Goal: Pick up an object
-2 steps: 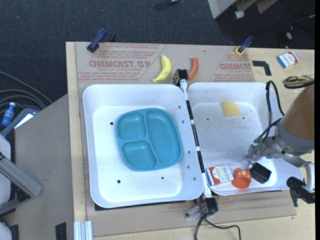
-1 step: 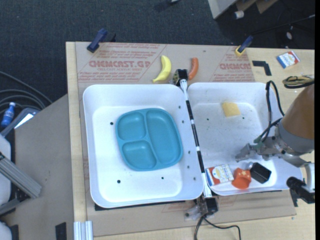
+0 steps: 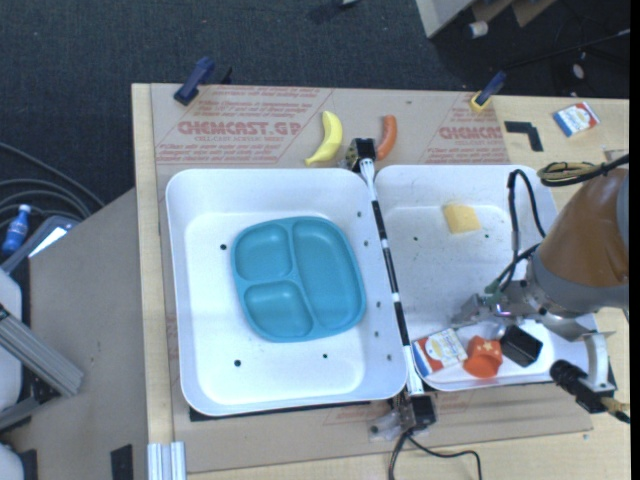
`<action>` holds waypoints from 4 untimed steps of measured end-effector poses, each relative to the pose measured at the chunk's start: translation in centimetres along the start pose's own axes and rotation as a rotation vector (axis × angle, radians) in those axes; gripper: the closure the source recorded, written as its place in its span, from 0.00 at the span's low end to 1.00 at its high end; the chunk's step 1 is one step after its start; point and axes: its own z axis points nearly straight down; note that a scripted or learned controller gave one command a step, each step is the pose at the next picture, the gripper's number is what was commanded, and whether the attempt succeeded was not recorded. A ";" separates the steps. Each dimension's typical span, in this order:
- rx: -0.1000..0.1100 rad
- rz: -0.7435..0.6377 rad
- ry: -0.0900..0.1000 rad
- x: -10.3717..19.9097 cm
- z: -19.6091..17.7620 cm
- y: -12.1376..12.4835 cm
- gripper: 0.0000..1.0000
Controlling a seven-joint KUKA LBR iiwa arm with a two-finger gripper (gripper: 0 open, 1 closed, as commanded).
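Note:
The right bin holds a yellow block near its back. Along its front edge lie a red and white packet, a small orange-red object and a black object. My gripper hangs low over the front of this bin, just above and behind the orange-red object and the black one, under the grey wrist and orange band. Nothing shows held in it.
The left bin holds a blue divided plate. Behind the bins on the board lie a yellow banana and an orange carrot-like piece. A black cable loops over the right bin's back right.

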 end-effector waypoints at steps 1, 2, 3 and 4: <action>-0.002 -0.001 -0.001 -0.8 0.0 4.0 0.00; 0.003 -0.004 0.009 -7.1 0.0 8.8 0.00; 0.000 -0.002 0.000 -2.8 -0.1 16.6 0.00; -0.001 -0.003 -0.003 -2.8 -1.2 16.6 1.00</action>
